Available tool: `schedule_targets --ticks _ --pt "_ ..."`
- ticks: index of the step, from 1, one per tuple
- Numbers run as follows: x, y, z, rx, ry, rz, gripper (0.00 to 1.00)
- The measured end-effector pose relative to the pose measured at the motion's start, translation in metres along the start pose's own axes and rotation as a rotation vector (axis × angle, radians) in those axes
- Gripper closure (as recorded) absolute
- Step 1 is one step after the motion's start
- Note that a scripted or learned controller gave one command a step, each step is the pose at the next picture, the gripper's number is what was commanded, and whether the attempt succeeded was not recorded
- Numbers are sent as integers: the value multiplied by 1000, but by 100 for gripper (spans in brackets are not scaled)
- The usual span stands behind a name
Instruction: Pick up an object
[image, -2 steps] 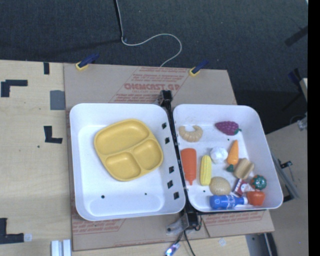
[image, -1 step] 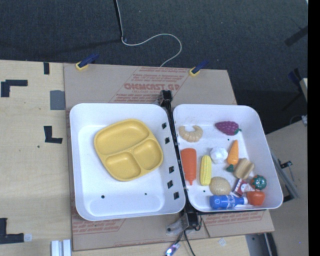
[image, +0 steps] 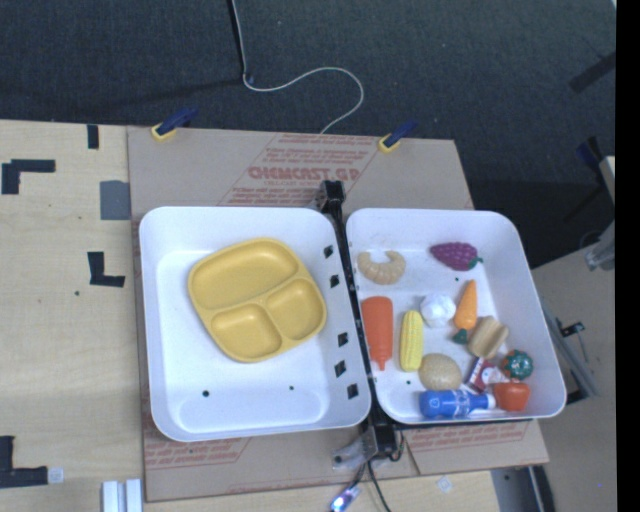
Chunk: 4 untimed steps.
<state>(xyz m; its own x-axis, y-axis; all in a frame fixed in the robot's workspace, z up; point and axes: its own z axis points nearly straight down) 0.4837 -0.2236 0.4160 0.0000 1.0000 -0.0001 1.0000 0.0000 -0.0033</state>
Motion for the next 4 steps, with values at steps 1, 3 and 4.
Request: schedule_targets --ticks 1,3,4 --pt "0 0 -47 -8 -2 -1 100" --pt "0 0 -59 -8 -2 -1 100" --pt "0 0 -7 2 1 0 100"
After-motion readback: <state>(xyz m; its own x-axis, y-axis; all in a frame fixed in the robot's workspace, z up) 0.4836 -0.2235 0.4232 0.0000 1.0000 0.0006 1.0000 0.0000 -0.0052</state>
